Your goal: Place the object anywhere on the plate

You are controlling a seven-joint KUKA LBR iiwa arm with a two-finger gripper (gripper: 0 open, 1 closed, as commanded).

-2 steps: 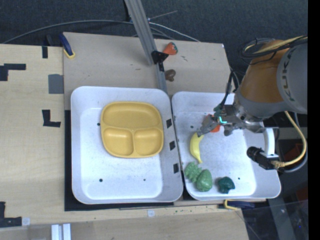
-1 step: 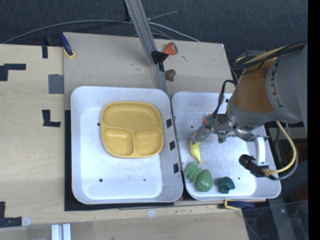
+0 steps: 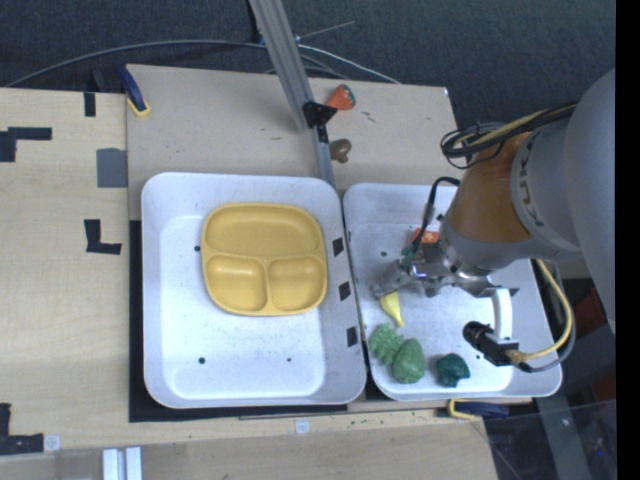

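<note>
A wooden bench (image 3: 250,118) carries two shallow white bins over dark flooring. The yellow plate (image 3: 265,257) sits in the left bin (image 3: 170,368), and everything else is placed from it. The arm (image 3: 500,203) reaches in from the plate's right, its orange band tilted down toward the right bin (image 3: 530,383), with the gripper (image 3: 395,286) low over that bin's floor (whether it is spread or clamped I cannot tell). Just below it lies a small yellow object (image 3: 392,308), right of the plate, long axis slanting toward the lower right. Further from the plate sit a green leafy toy (image 3: 398,353) and a dark green piece (image 3: 451,369).
</note>
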